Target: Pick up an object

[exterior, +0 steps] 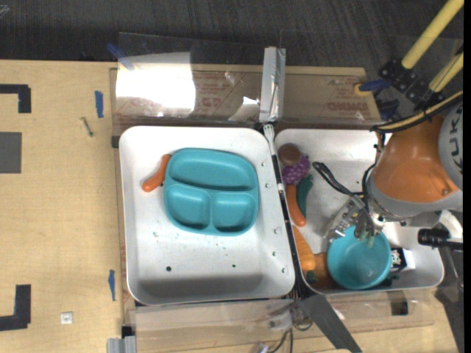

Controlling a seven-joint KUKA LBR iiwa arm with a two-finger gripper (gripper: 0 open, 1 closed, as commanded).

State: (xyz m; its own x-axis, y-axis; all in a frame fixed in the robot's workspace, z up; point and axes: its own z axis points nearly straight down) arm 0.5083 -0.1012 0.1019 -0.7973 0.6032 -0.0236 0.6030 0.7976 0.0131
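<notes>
The wooden bench [51, 219] carries two shallow white bins side by side, both smooth, glossy plastic with rounded corners. The left bin [147, 271] holds a large teal divided plate [212, 190], a matte, rounded rectangle moulded into three compartments, one long section across the top and two smaller ones below; it lies flat in the upper middle of the bin. An orange carrot-shaped toy [154, 178] pokes out from under the plate's upper left edge, slanting down to the left. A few small dark specks dot the bin floor below the plate. The right bin [423, 274] is partly covered by the grey arm with its bulbous orange band [412, 164] reaching in from the right. Below the wrist, the gripper [362, 230] hangs directly over a teal cup [359, 259], a round, smooth-walled plastic vessel standing upright with its mouth open to the camera, near the bin's lower edge. The gripper's tip sits at the cup's upper rim; whether it is spread or closed cannot be told from this angle, and nothing shows plainly between its tips. Along the bin's left wall lie smaller toys: a brown rounded piece [289, 154] at the top, a bumpy purple bunch of grapes [296, 171] just below it, a long orange carrot-like piece with a teal-green end [298, 201], and another orange piece [307, 256] touching the cup's left side. A small black-and-white item [398, 258] rests just beside the cup's right side.
</notes>
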